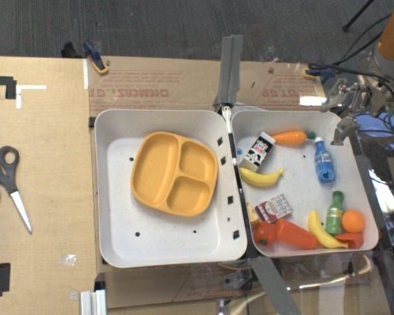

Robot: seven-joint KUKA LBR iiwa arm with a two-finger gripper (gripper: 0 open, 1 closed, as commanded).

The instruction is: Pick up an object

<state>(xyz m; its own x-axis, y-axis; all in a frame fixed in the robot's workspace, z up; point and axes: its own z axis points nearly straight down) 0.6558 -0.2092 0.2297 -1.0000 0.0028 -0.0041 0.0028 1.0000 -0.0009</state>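
The right bin holds several toy objects. A black-and-white milk carton, a carrot and a blue bottle lie near its far side. A banana and a snack packet lie in its middle. Along the near edge sit a red piece, a second banana, a green bottle and an orange. My gripper hangs over the bin's far right corner, above and to the right of the blue bottle, with nothing seen in it.
The left bin holds a yellow divided plate. Scissors lie on the wooden bench at far left. A blue clamp sits at the cardboard's far left corner. Cables run at the upper right.
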